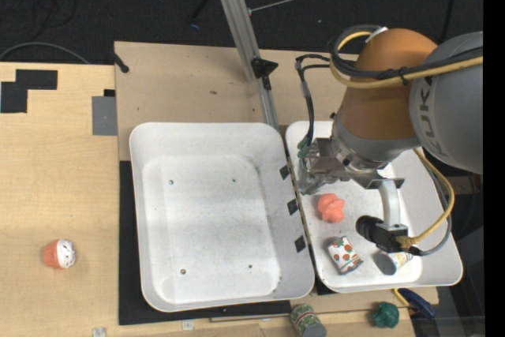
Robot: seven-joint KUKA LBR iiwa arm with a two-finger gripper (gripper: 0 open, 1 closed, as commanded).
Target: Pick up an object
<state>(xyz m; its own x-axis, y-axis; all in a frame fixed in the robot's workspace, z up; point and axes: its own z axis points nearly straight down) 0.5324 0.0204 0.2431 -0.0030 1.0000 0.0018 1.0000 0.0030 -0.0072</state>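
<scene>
The grey arm is reaching in over the right bin, with the left bin lying bare just to the claw's left. The claw is hanging low by the right bin's left wall, and its own body is hiding how far it is open, so I cannot tell; nothing is showing in its hold. The task's likeliest thing, a salmon-pink lump, is sitting just below and slightly right of the claw, close but apart. A small patterned box is lying further below the claw. To do this step well, the claw should probably be shifting rightward, away from the wall, centring over the lump before descending, and closing across its narrower width. The rounded lump is looking liable to roll or squirt out.
</scene>
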